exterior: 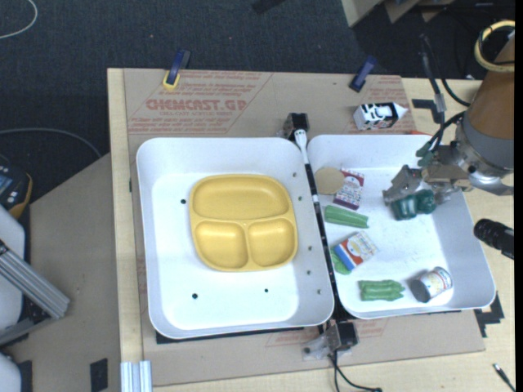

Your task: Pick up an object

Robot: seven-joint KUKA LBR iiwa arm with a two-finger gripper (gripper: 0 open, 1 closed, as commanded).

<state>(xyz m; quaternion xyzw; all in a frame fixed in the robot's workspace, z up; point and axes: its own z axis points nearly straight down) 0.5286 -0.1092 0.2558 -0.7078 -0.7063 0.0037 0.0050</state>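
Camera view: two white bins are seen side by side on the bench, and the arm (490, 129) is brought in from the right over the right bin (458, 243). The gripper (409, 193) is held low over that bin's upper middle, and a dark green object (414, 205) is seen right at its tip. Whether it is pinched between the fingers or merely lying beneath them cannot be told, nor can it be told whether the fingers are spread or pressed together, since they are merged with the grey metal above.

The green object is taken to be the thing aimed at, as nothing else lies so near the tip. It looks small, rounded and glossy, dark teal against the white floor, partly covered by the gripper.

The other items are scattered apart in the same bin, presumably so that each may be reached singly: a red and white packet (350, 189), a green pod (346, 216), a striped packet (353, 251), a green block (381, 290) and a small can (431, 284). A yellow tray (243, 221) is set in the left bin (163, 219), well apart from the gripper.
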